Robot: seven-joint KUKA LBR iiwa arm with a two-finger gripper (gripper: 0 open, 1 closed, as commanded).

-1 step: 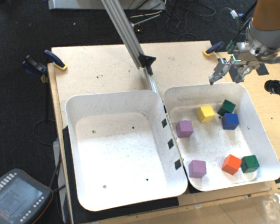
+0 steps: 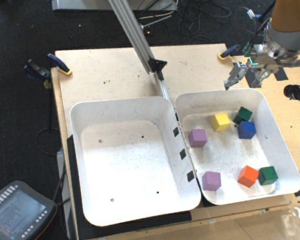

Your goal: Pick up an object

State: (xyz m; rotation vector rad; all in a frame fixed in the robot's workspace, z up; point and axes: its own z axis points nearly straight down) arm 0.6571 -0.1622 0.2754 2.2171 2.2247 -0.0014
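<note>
Seven small cubes lie in the right bin [image 2: 279,146], and none of them is between the gripper's fingers. Going from left to right: the left bin [image 2: 84,149] is bare white plastic with a few dark specks. Just past the shared wall sit two purple cubes, the upper purple cube [image 2: 197,137] near the wall and the lower purple cube [image 2: 211,180] closer to the front. Next comes the yellow cube [image 2: 220,121], standing by itself with free space on most sides. Right of it the dark green cube [image 2: 242,115] and the blue cube [image 2: 246,129] are pressed close, apparently touching at a corner. At the front right the orange cube [image 2: 247,176] is tilted and lies against the green cube [image 2: 268,175], which sits near the bin's rim.

The gripper [image 2: 243,75] hangs over the bench just beyond the far rim of the right bin, above the dark green cube's end; whether its fingers are spread or closed I cannot tell at this size.

The cubes look light, rigid and flat-sided, likely foam or wood, so they should neither crush nor sag. A pinch across two opposite flat faces, taken near the middle, ought to hold. The yellow cube or either purple one seems the easiest choice, since fingers can come down on both sides. The paired cubes leave little room for a finger between them, and the tilted orange one may slip or turn under a squeeze.
</note>
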